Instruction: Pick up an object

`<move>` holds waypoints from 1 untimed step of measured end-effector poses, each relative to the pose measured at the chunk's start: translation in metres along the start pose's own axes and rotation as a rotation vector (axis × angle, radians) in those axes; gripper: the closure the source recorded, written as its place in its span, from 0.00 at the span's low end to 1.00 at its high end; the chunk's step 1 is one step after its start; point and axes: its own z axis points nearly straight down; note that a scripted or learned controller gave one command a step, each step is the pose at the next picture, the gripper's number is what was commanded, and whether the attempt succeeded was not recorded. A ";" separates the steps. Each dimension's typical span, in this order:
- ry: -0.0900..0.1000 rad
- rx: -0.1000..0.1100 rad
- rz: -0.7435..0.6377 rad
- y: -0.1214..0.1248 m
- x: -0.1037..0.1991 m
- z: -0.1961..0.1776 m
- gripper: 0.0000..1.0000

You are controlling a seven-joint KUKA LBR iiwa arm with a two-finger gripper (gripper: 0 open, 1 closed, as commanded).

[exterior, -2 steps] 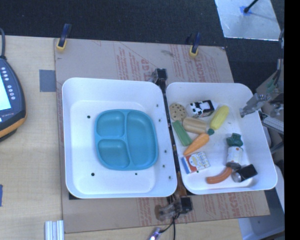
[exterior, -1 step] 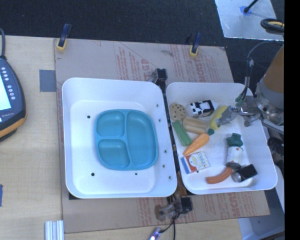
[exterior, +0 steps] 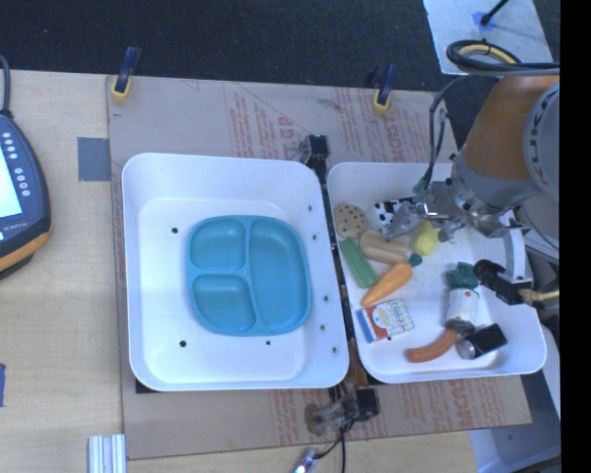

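Reaching: grey arm with orange band [exterior: 507,131] came in from the right, low over the right white bin's [exterior: 532,358] far side, where the pile sat.
Gripper: metal two-finger gripper [exterior: 426,220] was among the toys; grip state, cannot tell.
Candidate: small yellow toy [exterior: 426,241] lay just beside it, nearest target, probably.
Clutter: orange plastic carrot [exterior: 389,283], green stick [exterior: 357,261] crowded it.
Left bin: blue sectioned plate [exterior: 248,274] sat centred, untouched.
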 end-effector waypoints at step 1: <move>0.001 -0.003 0.002 -0.046 0.027 0.039 0.00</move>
